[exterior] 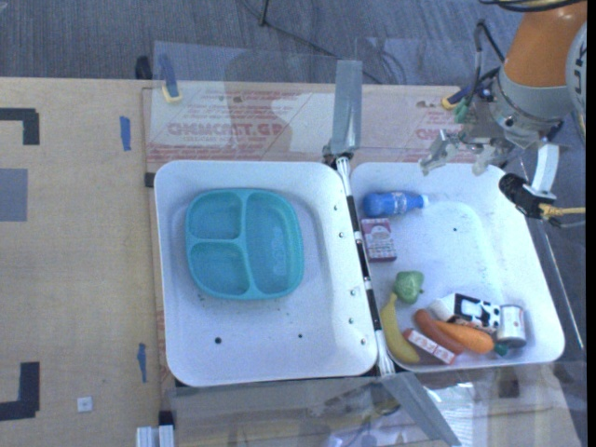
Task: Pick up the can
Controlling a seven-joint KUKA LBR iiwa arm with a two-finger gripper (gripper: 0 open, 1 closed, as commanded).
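Lying in right bin (521,250) corner: can (510,324) | jaws (460,152) above rim

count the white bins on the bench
2. The left shallow white plastic bin holds a teal divided plate; the right shallow white plastic bin, touching it, holds the cluttered items.

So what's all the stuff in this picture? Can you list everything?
plate: 1, teal, three sections, in the left bin
bottle: 1, blue, lying at the right bin's far left
small box: 1, dark red, beside the divider
green piece: 1, green, above the banana
banana: 1, yellow, near left of the right bin
carrot: 1, orange, near edge
can: 1, black and white, on its side behind the carrot
bins: 2, white, side by side
end effector: 1, grey, over the right bin's far rim
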